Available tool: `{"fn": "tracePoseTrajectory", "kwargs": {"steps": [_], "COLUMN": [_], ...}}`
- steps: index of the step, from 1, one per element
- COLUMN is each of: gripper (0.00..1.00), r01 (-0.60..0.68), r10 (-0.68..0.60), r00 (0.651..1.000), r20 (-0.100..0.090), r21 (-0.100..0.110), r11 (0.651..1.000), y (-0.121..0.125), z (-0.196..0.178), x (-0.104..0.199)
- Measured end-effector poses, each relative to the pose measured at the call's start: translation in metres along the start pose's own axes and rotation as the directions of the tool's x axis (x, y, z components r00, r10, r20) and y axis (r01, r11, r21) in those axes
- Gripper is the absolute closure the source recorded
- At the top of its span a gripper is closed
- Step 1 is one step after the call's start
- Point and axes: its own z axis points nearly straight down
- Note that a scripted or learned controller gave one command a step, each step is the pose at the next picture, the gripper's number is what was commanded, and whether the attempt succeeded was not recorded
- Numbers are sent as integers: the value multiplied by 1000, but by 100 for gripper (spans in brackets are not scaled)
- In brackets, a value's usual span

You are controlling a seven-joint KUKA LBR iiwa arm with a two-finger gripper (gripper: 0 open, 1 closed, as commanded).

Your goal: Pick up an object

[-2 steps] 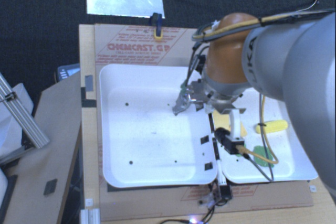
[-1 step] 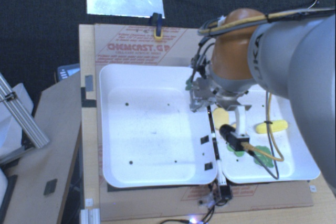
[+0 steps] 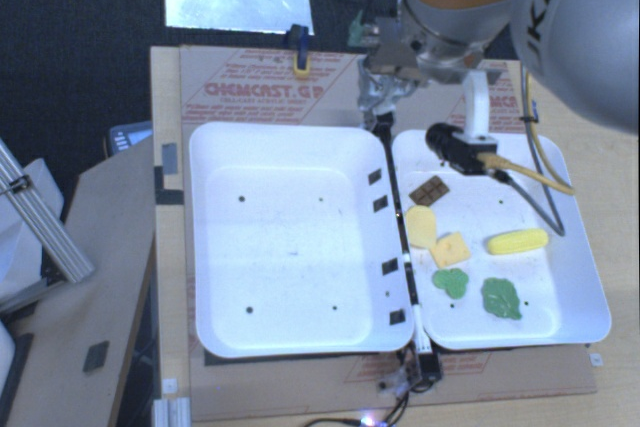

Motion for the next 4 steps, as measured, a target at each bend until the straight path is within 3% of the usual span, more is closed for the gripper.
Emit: {"fn": "tracePoseTrajectory", "kwargs": {"steps": [1, 2, 3, 4], "gripper": [100, 100, 100, 100], "r01": [-3, 0, -4, -10], "r10": [3, 0, 4, 10], "r00": [1000, 1000, 1000, 1000], "r20": [4, 6, -3, 10], "r21": [12, 35, 1, 35], "r11": [1000, 999, 1000, 999], "y": [50, 43, 6, -12], "z": [-25, 141, -161, -10], "x": [32, 113, 110, 109]}}
